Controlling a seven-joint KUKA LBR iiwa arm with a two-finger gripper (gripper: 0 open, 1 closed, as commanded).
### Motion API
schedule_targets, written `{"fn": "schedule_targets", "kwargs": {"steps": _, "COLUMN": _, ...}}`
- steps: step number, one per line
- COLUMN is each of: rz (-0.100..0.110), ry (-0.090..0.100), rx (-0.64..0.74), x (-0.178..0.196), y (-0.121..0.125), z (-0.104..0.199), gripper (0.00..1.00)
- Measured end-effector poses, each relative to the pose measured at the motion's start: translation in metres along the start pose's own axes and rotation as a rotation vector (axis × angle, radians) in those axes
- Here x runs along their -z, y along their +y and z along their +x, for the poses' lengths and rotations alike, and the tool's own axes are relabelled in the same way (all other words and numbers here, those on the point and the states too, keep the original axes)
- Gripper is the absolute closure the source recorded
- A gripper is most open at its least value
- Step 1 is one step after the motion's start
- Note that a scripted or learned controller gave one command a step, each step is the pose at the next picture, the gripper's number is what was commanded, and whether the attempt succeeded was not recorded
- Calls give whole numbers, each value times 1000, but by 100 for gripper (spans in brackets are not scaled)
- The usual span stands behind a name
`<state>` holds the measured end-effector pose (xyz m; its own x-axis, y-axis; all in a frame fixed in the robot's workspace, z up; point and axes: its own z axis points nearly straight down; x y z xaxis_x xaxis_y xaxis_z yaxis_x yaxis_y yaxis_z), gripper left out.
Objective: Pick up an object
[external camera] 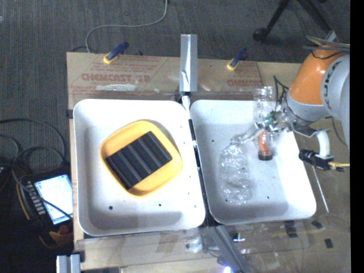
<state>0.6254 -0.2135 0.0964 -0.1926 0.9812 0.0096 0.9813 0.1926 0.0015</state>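
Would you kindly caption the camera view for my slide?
Arm reaches over right bin holding a clear bottle; yellow tray fills left bin.

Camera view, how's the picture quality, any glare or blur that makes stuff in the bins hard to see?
Camera view: soft overall; the clear plastic bottle blends into the bright right bin; the gripper looks blurred, fingers unreadable; the yellow and black object in the left bin reads clearly; floor dark.

1. The bench (114,75) under me is brown board.
2. Beneath my jaws rests the right white bin (296,201).
3. Well off to their left rests the left white bin (91,169).
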Motion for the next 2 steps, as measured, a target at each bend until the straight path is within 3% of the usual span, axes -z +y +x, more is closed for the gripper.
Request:
{"fn": "schedule_targets", "kwargs": {"steps": 1, "rz": 0, "ry": 2, "rx": 2, "x": 9, "y": 1, "z": 2, "gripper": 100}}
{"fn": "schedule_targets", "kwargs": {"steps": 2, "rz": 2, "ry": -9, "rx": 135, "x": 98, "y": 53, "z": 73, "gripper": 100}}
